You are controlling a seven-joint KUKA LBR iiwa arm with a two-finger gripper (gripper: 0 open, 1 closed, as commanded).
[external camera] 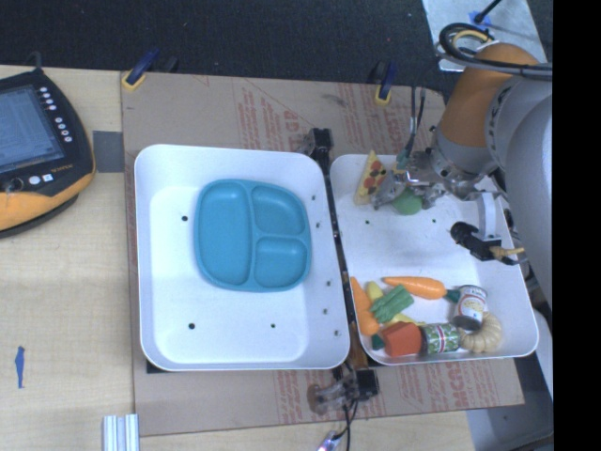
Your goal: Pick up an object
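Pincer (406,188) low over green ball (409,205), pizza slice (371,177) just left; grip state impossible to tell. Ball probably light, smooth, prone to roll; best squeezed across middle.

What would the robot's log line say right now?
arm: over right bin | pincer: at green ball, beside pizza slice | lifted: not yet | blue plate: left bin

The wooden bench (66,280) carries a brown cardboard sheet (235,111), held by blue clamps (141,67) at its far edge. Two white bins, the left bin (160,336) and the right bin (507,294), sit side by side on the sheet. An orange control pad (38,148) lies at the left.
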